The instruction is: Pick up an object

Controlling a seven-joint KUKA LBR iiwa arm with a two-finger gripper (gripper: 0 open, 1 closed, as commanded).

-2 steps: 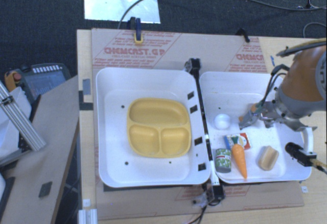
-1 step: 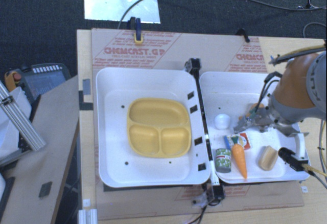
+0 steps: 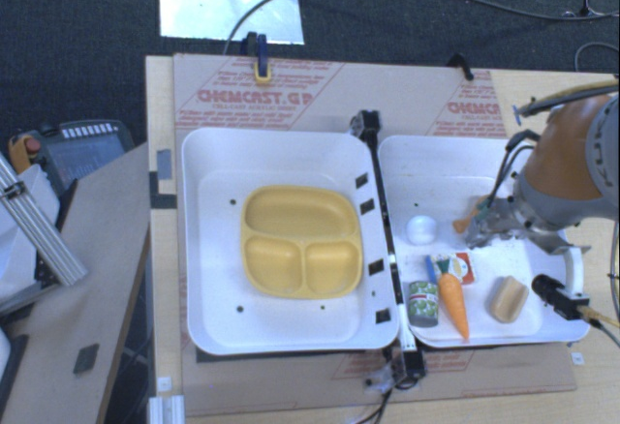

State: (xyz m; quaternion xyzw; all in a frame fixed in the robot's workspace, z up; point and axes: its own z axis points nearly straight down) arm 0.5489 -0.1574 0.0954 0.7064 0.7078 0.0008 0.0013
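- The white ball point(image 3: 420, 228) is the object nearest the gripper point(image 3: 477, 230), sitting in the middle of the right bin point(image 3: 436, 156), just left of the tool tip; which object the program is aiming for is not settled by this view.
- The gripper is hanging low over the right bin at the right of the frame, with something small and orange point(image 3: 463, 222) showing at its left edge — too blurred to name, and whether it lies between the tips or merely beside them cannot be told.
- Whether the end effector is released or clenched cannot be told either.
- The ball is looking light and smooth, so it is likely to roll or squirt out; a grip across its widest part, straight from above, seems the safest hold.
- Along the lower edge of the right bin a carrot point(image 3: 453, 305), a small dark can point(image 3: 422, 303), a tan block point(image 3: 508, 299) and a red-and-white packet point(image 3: 461, 266) are lying close together — the carrot is touching or nearly touching the can.
- The carrot is probably stiff and best taken across its thick upper end.
- The yellow divided tray point(image 3: 300, 240) is sitting in the left bin point(image 3: 208, 248), well apart from the arm.
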